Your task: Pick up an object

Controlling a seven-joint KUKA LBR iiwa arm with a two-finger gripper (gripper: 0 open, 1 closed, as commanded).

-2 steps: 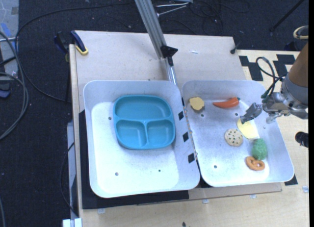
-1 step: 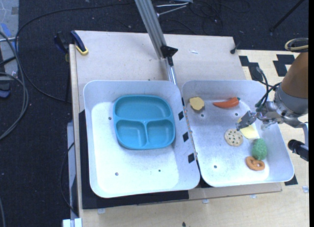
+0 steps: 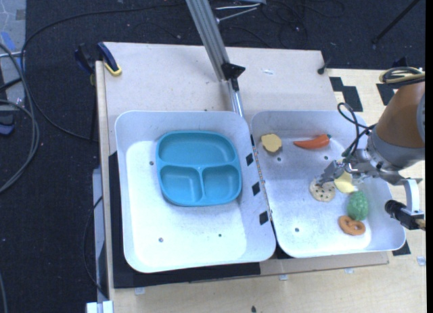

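Cracker (image 3: pixel 323 191) just beside hand (image 3: pixel 331 178), right bin (image 3: pixel 291 237)

From my console, the KUKA arm (image 3: pixel 399 129) showed as a rounded body, orange on its upper part and grey below toward the wrist. Black cables (image 3: pixel 352 126) looped off it at about ten o'clock. The gripper (image 3: pixel 333 175) looked like thin metallic pieces, and a black-and-white fitting (image 3: pixel 406 207) sat at five o'clock of the wrist.
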